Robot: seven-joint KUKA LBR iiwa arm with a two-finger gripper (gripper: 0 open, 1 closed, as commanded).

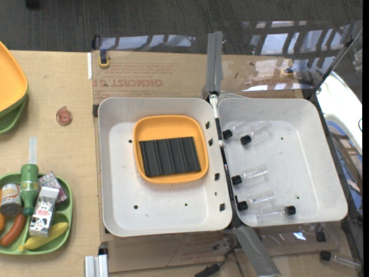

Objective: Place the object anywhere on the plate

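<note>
Camera view: the orange plate [140, 136] sits in the upper middle of the left bin [115, 201]. A dark ridged block [170, 156] lies flat on it, well inside the rim. The block's long axis runs left to right across the frame and its ribs run top to bottom. If this block is the task's object, the placing looks done already.

The right bin [311, 154] holds several clear vials with black caps. Two are near its upper left [258, 131], one is at mid-left [252, 175], and two are along the lower edge [265, 201]. They lie on their sides, mostly with their long axes left to right and slightly tilted, the caps toward the left on all but the lowest. They are hard to see against the white floor.

If one of the vials is the object instead, the relation that matters is this: the plate lies to their left, across the raised seam where the two bins meet. The arm enters from the right of the frame, so the vials are the nearer reach and the plate the farther.

Whether the tool is spread or pressed together cannot be told here.

On the bench [63, 74], at lower left, a green tray [57, 235] of toy food stands well apart from both bins.
</note>
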